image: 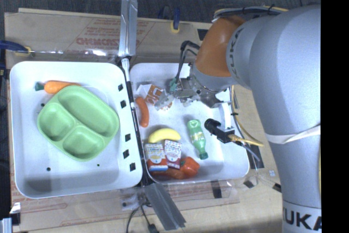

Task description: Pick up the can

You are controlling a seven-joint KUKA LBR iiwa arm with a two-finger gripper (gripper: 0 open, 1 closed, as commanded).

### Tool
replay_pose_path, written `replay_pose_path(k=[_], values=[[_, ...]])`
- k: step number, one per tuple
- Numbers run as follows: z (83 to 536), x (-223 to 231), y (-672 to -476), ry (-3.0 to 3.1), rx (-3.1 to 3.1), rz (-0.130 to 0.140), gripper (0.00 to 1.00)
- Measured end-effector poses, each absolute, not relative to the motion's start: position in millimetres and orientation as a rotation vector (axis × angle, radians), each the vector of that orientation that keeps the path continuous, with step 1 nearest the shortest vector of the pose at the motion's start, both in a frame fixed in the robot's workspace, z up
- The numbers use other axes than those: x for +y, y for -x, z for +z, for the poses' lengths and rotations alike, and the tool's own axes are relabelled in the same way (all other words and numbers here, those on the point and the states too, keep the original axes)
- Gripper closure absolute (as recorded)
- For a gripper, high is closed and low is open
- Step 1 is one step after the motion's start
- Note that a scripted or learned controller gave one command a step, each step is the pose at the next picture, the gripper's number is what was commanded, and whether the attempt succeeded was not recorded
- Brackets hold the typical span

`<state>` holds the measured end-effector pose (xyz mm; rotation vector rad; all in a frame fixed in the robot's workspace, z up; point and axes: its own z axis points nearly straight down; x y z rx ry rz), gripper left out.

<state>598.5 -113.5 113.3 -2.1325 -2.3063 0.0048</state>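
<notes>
While the tool (175, 90) sits low over the small crumpled orange-and-white metal can (157, 96) in the shallow white right bin (238, 167), contact is likely intended. Its jaw state cannot be determined.

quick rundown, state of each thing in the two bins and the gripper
gripper: low in the right bin, over a small item at the bin's upper left
green divided plate: upright in the left bin
carrot: lying flat by the plate's upper edge
sausage: lying flat near the right bin's left wall
banana: lying flat
green bottle: on its side
two small cartons: side by side, labels up
red item: lying under the cartons
</notes>
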Motion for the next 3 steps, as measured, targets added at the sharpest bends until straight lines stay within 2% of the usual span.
replay_pose_path(k=[1, 2, 3], values=[[191, -82, -525.9, 2.487, -1.912, 0.006, 0.0], [129, -134, -517.5, 2.483, -1.917, 0.008, 0.0], [99, -192, -509.6, 2.431, -1.981, 0.005, 0.0]])
